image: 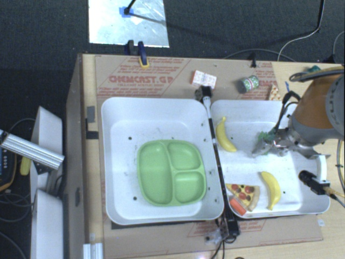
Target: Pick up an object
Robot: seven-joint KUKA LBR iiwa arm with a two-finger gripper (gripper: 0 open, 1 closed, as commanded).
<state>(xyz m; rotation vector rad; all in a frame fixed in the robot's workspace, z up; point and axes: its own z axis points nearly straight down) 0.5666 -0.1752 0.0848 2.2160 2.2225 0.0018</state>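
Bananas (225,136) (270,188) lie at nine and six o'clock of the pincer (264,144), which touches a green object (265,137); its opening cannot be told

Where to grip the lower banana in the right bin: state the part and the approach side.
Take the lower banana across its thick middle, coming straight down from above. It lies flat, running up-down in the view, so the gripper would probably do best closing across its width. The pizza slice lies to its left, apart from it.
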